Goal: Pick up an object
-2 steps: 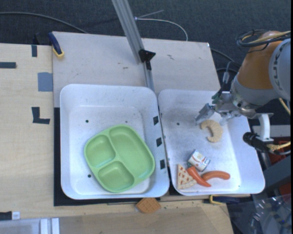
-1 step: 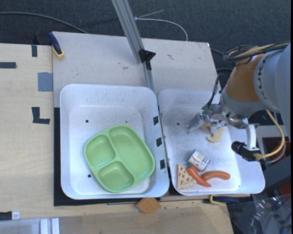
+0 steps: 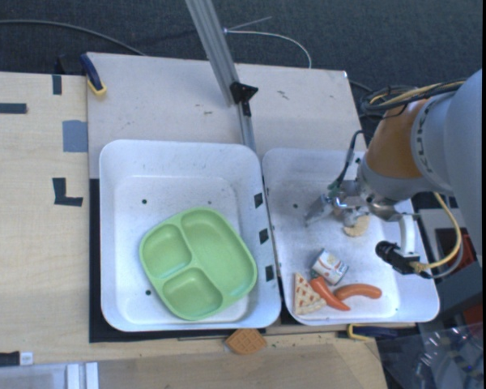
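Observation:
The right bin (image 3: 292,177) holds several small items. A tan round piece (image 3: 357,228) lies near the middle right, a small white can (image 3: 330,266) lies below it, and a pizza slice (image 3: 306,295) and an orange carrot-like piece (image 3: 352,293) sit at the front. My gripper (image 3: 330,207) is low over the bin's middle, just left of and above the tan piece. Nothing visibly sits in it. The grey arm with its orange band (image 3: 393,148) comes in from the right.
A green divided plate (image 3: 198,262) lies in the left bin (image 3: 113,217). A slanted metal pole (image 3: 217,43) rises behind the bins. A brown cookie-like piece (image 3: 243,341) rests on the bench in front of them. Cables (image 3: 437,254) hang by the arm.

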`<state>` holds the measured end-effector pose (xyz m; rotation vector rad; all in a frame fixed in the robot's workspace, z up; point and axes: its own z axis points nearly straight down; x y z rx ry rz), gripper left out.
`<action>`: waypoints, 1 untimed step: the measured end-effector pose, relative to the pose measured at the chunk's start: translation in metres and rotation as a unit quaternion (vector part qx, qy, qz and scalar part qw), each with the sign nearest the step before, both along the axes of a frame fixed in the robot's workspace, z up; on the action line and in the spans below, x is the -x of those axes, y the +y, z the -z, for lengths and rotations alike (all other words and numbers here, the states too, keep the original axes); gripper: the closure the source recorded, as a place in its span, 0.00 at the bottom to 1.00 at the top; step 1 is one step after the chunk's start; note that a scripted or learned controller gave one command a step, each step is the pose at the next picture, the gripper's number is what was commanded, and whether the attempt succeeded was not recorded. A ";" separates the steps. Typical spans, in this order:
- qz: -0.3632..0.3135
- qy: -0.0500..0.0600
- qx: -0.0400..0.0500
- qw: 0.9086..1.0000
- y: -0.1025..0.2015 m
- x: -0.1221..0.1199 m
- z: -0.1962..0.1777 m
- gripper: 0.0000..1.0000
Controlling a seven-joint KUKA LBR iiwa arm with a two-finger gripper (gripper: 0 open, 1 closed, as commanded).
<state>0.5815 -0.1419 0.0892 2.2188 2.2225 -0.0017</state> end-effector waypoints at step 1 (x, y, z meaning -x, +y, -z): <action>-0.001 0.000 0.000 1.000 0.001 0.000 -0.011 1.00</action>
